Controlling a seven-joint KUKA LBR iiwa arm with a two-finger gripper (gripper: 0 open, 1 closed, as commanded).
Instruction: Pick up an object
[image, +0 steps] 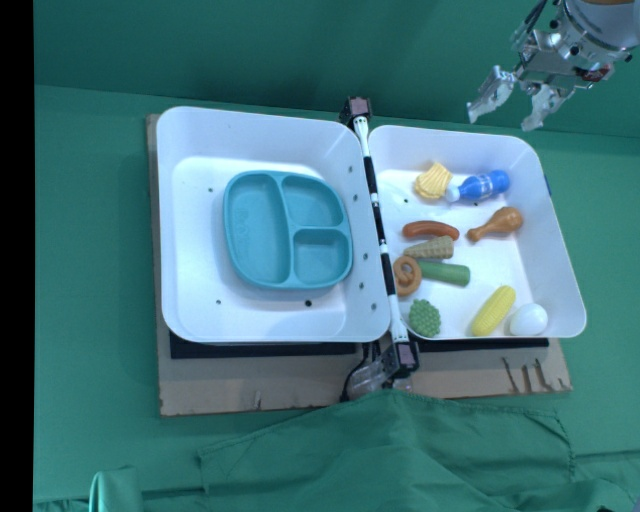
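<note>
The arm enters at the far right corner of the worktop (90, 250), its wrist tilted so the gripper (518, 103) points down and leftward, hanging above the green surface just beyond the far rim of the right bin (560, 270). Its two fingers (489, 98) are spread wide apart with nothing between them.

The left bin (190, 290) holds a teal divided plate (288, 229) lying flat near its middle, three compartments facing up.

The right bin carries the toy food. Near its far edge a yellow ridged piece (432, 181), possibly a chip or a shell pasta, lies just beside a blue bottle (480, 186) with a white cap, resting on its side. Toward the right wall sits a brown drumstick (496, 224). Along the left side lie a red sausage (431, 230), a tan cone-like piece (430, 248) just below it, and a pretzel (406, 274) near the divider. A green cucumber (446, 272) lies just beside the pretzel. At the near edge are a green bumpy vegetable (424, 317), a yellow corn cob (492, 310) set at a slant, and a white egg (528, 319) in the near right corner, next to the corn.

Both bins rest on a sheet of cardboard (250, 385), and a rumpled green cloth (400, 455) covers the near edge of the worktop.
</note>
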